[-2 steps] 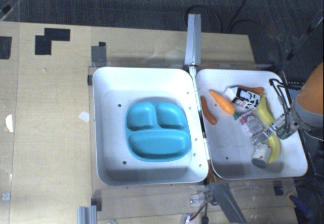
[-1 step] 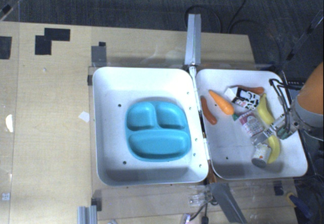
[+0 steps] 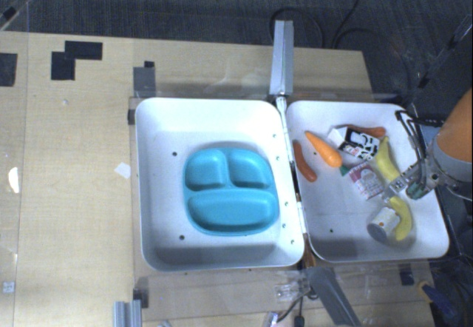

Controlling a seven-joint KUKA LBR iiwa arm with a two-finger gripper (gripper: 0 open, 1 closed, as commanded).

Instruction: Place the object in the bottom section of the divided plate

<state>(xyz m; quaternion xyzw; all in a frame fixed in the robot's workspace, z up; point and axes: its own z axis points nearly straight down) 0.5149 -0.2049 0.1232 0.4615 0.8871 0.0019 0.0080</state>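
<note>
We begin with the bench, pale wood, bearing two shallow white bins side by side. The left bin holds the blue divided plate, which lies flat near the bin's middle with two small sections toward the top of the view and one long bottom section toward us; as far as we can see, all three sections hold nothing. The right bin carries the loose things: an orange carrot and a red-brown sausage near the dividing wall, a small black-and-white packet, a yellow banana, a crumpled wrapper, and lower right a second banana touching a small grey can. The arm enters from the right edge of the view, and its gripper hangs low over the right bin, between the two bananas. We cannot tell how its pincer stands, nor do we see any object in it. We judge the task barely begun: which thing it means to take is not plain, though the bananas lie nearest. Picking, carrying across the wall, and setting down in the bottom section all remain.
</note>
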